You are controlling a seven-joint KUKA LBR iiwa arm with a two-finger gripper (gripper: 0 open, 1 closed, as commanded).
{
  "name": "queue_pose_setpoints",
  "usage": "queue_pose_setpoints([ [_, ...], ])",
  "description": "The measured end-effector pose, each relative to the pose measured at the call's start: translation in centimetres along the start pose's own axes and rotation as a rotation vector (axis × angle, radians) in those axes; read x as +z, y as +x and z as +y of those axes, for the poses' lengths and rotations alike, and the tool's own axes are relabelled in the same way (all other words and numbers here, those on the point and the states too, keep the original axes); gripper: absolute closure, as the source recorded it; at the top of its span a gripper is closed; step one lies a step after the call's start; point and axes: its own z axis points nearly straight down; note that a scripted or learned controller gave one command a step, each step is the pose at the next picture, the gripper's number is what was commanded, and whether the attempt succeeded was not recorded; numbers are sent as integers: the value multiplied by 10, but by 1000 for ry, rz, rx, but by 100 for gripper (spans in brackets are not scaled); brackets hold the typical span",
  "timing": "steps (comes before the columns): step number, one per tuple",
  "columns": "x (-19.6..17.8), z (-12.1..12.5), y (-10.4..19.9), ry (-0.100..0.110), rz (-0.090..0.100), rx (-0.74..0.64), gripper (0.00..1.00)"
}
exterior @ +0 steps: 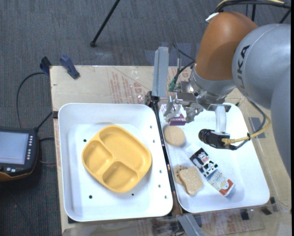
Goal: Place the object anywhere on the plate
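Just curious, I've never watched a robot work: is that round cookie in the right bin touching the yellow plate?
Apart. The camera view shows the cookie in the right bin and the yellow plate in the left bin.

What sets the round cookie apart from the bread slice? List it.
The round cookie is pale, smooth and circular; the bread slice is browner, with a crust and an uneven outline. The cookie lies just under the gripper; the bread lies nearer the bin's front edge. Both lie flat in the right bin.
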Motion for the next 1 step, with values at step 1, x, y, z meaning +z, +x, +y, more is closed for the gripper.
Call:
queue_pose_setpoints([
  [1,64,-55,63,13,-4,-78,100],
])
